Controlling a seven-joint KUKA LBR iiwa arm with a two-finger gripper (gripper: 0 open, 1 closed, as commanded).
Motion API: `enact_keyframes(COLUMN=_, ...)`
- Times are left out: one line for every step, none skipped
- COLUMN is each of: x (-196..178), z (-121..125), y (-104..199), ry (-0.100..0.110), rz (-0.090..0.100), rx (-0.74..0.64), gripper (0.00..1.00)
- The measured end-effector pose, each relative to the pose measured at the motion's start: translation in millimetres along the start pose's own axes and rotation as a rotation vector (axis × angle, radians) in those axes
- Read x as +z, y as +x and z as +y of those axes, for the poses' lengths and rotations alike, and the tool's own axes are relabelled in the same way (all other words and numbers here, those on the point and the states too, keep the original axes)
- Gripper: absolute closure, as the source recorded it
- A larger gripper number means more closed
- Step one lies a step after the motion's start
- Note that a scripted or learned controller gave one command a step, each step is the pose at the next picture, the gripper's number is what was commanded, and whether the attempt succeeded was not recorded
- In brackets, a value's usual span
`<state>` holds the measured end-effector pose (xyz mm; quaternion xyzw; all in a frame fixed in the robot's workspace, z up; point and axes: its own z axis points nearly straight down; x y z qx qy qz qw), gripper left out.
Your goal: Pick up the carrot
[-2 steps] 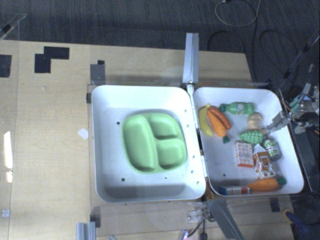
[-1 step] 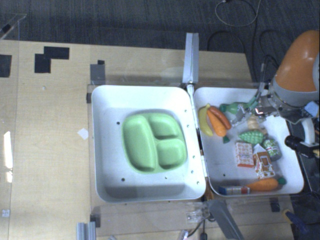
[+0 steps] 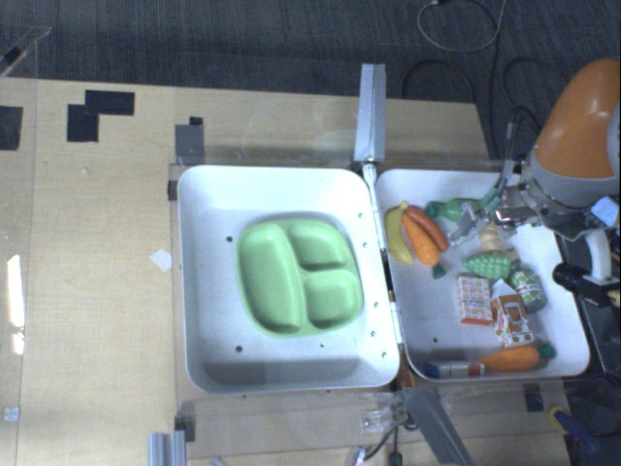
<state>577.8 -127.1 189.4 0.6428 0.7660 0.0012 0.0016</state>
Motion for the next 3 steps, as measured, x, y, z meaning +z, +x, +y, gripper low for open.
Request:
enact_keyframes(x=95, z=41, y=32, ry=-0.004, rz=-0.001, rx=0.086, gripper=0.0)
enact_keyframes(x=81, z=44, y=32, ry=-0.012, rz=-0.002, rx=0.085, gripper=1.0)
enact_keyframes(x=-40, z=54, y=57, ry=-0.003, rz=0.0, rx=0.116, gripper=1.0)
